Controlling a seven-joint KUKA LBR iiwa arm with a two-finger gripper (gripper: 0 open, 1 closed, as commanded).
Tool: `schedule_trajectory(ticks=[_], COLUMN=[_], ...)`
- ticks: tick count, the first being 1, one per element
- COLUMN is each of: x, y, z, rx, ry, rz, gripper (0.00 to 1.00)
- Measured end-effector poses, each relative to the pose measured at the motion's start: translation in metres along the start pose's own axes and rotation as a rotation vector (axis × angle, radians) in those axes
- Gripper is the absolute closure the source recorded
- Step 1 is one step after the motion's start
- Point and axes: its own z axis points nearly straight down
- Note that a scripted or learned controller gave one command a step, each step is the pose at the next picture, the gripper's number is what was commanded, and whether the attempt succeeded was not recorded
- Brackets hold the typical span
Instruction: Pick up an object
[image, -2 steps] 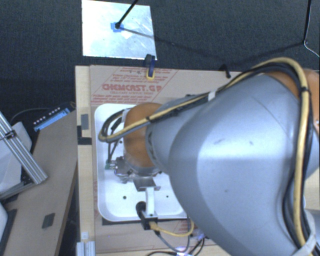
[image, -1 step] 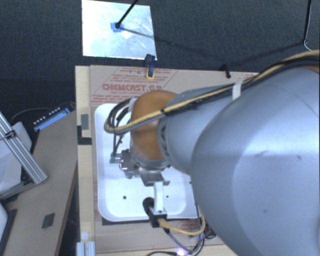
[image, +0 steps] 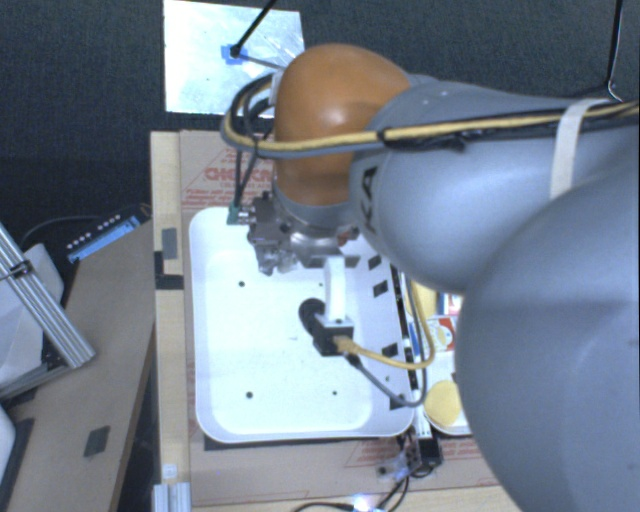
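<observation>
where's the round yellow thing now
The round yellow thing lies low and right of centre in the camera view, just right of the near right corner of the left bin, partly hidden under the arm.

Bare floor across the left bin, the bulky arm above its far right corner

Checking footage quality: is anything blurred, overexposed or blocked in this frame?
Camera view: the grey arm, close to the lens, looks soft and blocks much of the frame's right half; the left white bin is sharp and evenly lit, without glare.
</observation>
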Motion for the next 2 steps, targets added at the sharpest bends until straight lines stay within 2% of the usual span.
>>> schedule_trajectory(ticks=[1,2], x=[-0.002,-0.001], y=[0.109,0.076], z=[-0.018,0.062], rx=[0.005,0.023], ry=[-0.004,-0.007], rz=[0.001,0.003], gripper=[1.0,1.0])
